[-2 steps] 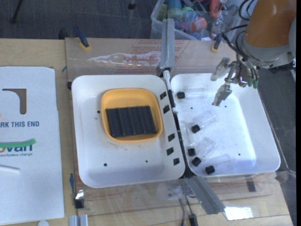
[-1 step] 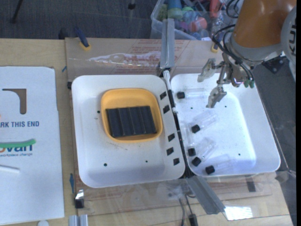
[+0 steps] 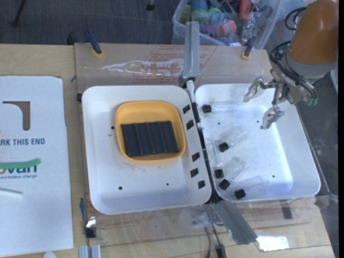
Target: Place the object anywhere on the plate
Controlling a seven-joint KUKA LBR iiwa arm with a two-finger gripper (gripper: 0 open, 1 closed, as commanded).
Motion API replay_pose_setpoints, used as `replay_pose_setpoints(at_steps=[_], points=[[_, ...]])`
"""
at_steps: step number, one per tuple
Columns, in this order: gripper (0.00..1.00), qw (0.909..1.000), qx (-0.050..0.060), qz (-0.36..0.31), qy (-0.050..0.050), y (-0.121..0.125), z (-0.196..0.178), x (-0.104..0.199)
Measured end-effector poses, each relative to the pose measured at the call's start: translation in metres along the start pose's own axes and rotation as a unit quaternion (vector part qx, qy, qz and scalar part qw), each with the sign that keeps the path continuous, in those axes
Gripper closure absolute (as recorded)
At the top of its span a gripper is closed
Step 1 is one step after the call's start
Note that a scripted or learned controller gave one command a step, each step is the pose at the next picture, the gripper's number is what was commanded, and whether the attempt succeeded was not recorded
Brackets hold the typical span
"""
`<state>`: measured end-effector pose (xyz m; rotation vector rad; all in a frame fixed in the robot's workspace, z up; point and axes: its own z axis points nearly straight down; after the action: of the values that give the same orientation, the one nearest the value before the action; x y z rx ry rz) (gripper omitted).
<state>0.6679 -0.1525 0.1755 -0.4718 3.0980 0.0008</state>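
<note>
A yellow plate (image 3: 149,108) lies in the left bin (image 3: 102,181). A dark grey ridged slab (image 3: 150,138) rests flat on the plate and covers most of its middle. My gripper (image 3: 263,104) hangs over the far part of the right bin (image 3: 295,165), well to the right of the plate. Its two silver fingers (image 3: 254,90) are spread apart and open, with nothing between them.
Several clear vials with black caps (image 3: 231,140) lie scattered in the right bin. A ridge with black clips (image 3: 194,144) divides the two bins. A white printed sheet (image 3: 32,155) lies at the left, and a tub of coloured items (image 3: 231,9) stands beyond the bins.
</note>
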Motion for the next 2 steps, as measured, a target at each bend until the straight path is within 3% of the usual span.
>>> replay_pose_setpoints(at_steps=[1,2], points=[[0.00,0.9896,0.000,-0.144,-0.001,0.041,-0.017,-0.013],[0.00,0.9492,-0.001,-0.315,-0.002,0.102,-0.045,-0.032]])
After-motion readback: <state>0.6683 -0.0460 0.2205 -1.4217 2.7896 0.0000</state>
